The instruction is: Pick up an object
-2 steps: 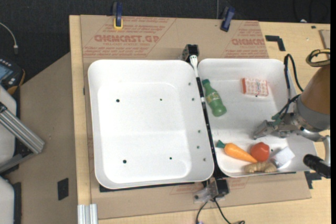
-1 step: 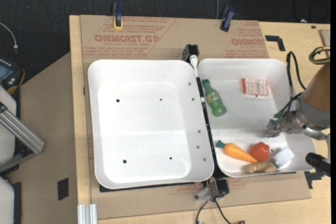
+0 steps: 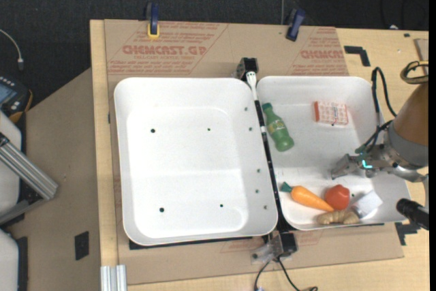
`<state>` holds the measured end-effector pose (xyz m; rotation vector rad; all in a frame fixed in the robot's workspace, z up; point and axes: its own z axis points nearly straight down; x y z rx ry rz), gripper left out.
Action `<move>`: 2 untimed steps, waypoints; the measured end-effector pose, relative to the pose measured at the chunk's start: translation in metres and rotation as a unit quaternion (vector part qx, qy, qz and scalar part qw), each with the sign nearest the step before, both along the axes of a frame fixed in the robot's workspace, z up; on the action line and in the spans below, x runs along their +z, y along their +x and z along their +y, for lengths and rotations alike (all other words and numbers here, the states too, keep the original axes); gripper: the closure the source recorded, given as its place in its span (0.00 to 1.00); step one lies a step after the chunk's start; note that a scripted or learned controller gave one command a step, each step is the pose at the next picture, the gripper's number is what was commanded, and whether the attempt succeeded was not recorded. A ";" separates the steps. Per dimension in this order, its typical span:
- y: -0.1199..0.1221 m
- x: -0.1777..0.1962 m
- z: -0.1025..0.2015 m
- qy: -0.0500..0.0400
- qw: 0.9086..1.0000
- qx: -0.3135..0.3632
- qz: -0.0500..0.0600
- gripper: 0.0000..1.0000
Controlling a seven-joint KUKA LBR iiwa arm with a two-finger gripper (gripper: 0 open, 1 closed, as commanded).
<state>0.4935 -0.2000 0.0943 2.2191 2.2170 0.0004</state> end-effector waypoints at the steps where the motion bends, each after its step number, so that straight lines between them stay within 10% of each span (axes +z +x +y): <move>1: 0.001 0.010 0.000 -0.001 1.000 0.000 -0.002 1.00; 2: 0.000 0.010 0.000 -0.001 1.000 0.000 -0.001 0.00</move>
